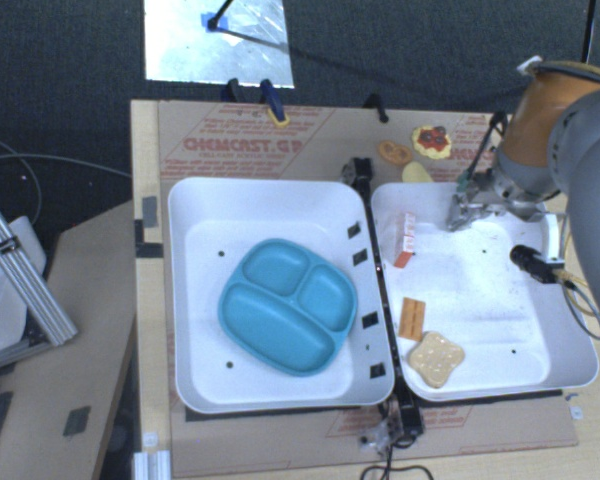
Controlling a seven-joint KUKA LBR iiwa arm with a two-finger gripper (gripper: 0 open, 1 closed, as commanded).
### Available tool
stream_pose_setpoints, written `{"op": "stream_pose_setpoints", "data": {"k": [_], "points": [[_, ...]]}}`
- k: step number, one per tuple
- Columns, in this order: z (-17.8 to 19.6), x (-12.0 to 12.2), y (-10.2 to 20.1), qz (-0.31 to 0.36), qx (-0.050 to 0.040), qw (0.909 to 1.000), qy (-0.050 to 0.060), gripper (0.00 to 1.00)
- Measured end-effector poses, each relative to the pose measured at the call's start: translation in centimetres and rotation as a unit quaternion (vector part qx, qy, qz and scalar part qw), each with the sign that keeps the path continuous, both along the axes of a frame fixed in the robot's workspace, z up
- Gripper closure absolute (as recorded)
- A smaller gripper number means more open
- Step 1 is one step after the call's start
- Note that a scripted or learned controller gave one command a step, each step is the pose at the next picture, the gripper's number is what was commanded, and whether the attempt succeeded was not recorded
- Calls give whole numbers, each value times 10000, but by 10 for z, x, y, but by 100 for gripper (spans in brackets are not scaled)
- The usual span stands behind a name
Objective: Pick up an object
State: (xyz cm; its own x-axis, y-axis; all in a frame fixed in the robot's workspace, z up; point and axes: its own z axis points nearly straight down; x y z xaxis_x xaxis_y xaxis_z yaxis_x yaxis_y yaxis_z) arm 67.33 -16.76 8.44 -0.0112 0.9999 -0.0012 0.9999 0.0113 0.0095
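— Cardboard-topped bench (pixel 250 138), two white bins side by side; what lies in yours, the right bin (pixel 570 363)?

— Carton (pixel 406 238), wafer (pixel 412 319), cracker (pixel 436 357); the gripper (pixel 462 212) hangs near the far wall, grip state impossible to tell.

— Your best approach?

— Probably the carton, nearest; centre over it, then descend straight.

Bench (pixel 240 133): brown cardboard sheet
On it: two white bins, left bin (pixel 195 268), right bin (pixel 500 298)
Far edge: toy foods (pixel 420 148), blue clamp (pixel 273 101)
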Motion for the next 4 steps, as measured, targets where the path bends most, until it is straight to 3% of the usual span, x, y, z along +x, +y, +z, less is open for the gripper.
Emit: {"op": "stream_pose_setpoints", "data": {"k": [1, 2, 3, 4], "points": [[108, -1, 125, 25, 24, 10000, -21, 100], [100, -80, 134, -55, 13, 10000, 69, 100], [100, -147, 182, -19, 20, 10000, 68, 100], [175, -187, 217, -12, 21, 10000, 15, 100]]}}
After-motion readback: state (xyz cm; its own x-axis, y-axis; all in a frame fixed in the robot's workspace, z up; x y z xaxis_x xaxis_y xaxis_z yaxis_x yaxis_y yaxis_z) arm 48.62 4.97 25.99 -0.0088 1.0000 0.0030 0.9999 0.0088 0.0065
